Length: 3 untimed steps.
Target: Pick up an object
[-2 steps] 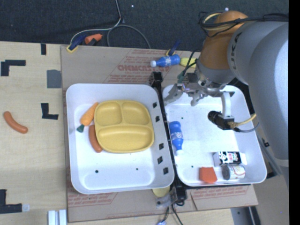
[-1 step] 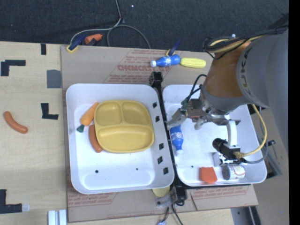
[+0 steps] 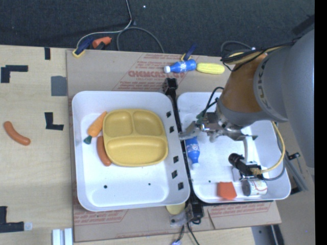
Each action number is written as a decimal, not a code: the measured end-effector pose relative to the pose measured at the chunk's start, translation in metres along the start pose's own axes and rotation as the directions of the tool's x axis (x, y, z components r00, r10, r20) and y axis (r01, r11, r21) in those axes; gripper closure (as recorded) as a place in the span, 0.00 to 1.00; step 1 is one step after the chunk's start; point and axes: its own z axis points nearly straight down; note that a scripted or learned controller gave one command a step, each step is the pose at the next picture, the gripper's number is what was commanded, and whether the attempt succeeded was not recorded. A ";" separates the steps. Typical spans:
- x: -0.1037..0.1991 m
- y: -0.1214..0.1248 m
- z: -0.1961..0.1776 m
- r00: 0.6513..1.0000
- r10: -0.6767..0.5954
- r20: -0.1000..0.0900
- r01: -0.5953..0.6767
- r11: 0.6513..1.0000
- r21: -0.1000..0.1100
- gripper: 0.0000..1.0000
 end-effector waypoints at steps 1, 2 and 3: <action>-0.005 -0.001 0.006 1.000 -0.003 -0.003 0.003 1.000 -0.006 0.00; -0.008 -0.001 0.008 1.000 -0.003 -0.008 0.003 1.000 -0.008 0.00; -0.009 -0.002 0.009 1.000 -0.002 -0.009 0.002 1.000 -0.007 0.00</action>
